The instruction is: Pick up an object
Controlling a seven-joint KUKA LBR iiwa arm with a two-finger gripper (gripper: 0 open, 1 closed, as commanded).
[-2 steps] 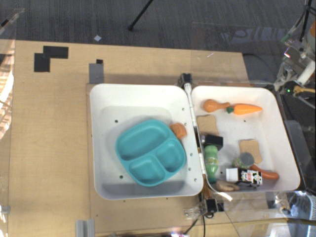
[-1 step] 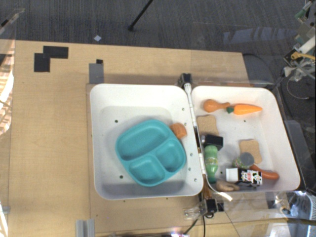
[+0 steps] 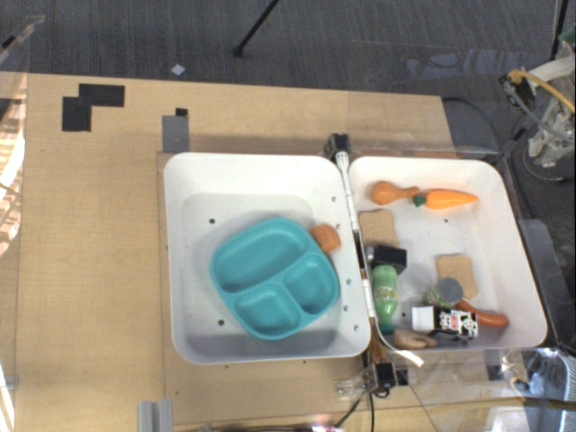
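Left bin (image 3: 180,241) has loads of free room around the teal divided plate (image 3: 274,279), just an orange lump (image 3: 326,238) touching its upper-right edge. Right bin (image 3: 513,232) is cluttered: carrot (image 3: 447,200) near the top wall, green bottle (image 3: 385,291) hugging the divider. Can't tell the pincer's state.

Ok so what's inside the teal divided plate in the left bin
All three compartments of the teal plate look bare. A small orange piece sits just outside its upper-right rim, on the left bin's floor. Whatever lies beneath the plate is covered.
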